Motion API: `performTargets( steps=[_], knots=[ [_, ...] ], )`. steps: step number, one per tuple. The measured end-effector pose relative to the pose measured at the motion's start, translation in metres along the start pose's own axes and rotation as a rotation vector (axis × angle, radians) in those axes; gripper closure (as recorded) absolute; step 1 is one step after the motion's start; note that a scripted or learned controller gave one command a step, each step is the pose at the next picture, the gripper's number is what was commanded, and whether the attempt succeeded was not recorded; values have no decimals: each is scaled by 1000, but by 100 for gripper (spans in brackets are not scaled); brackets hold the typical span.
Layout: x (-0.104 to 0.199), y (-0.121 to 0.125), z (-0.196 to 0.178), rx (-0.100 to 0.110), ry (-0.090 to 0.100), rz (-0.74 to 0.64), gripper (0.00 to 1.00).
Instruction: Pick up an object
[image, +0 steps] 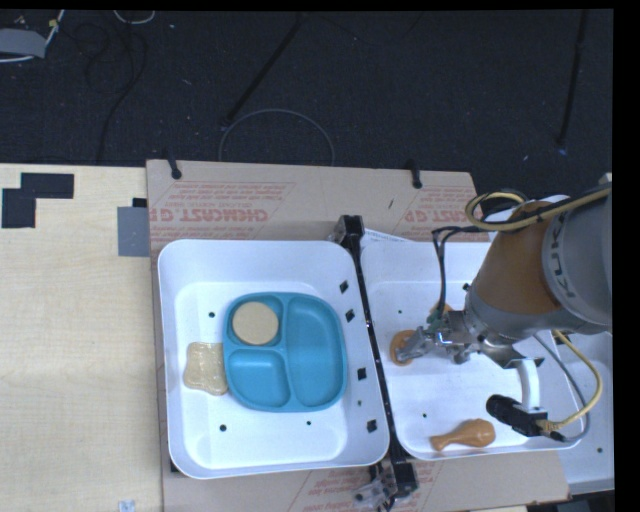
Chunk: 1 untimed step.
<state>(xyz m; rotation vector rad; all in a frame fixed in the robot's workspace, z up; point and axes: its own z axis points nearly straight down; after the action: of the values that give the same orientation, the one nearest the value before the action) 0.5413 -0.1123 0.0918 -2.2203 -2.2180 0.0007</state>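
In the right bin (420, 270) a small brown piece (402, 347) lies near the left wall. My gripper (424, 342) is low over the bin floor, right beside that piece on its right and seemingly touching it. A tan drumstick-shaped toy (463, 436) rests by the bin's front wall. In the left bin (200, 262) sits a blue divided plate (300, 365) with a round tan biscuit (254, 322) in its upper left compartment. A pale yellow, bread-like piece (205, 368) lies against the plate's left edge.
The grey arm with its orange band (515, 275) covers the right half of the right bin. A black divider (365, 340) runs between the bins. Cardboard (300, 205) lies under both bins, with wooden bench (70, 350) to the left.
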Motion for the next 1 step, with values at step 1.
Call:
performTargets(
  steps=[1],
  knots=[
    [-1, 1, -14, -2, 2, 4, 100]
  ],
)
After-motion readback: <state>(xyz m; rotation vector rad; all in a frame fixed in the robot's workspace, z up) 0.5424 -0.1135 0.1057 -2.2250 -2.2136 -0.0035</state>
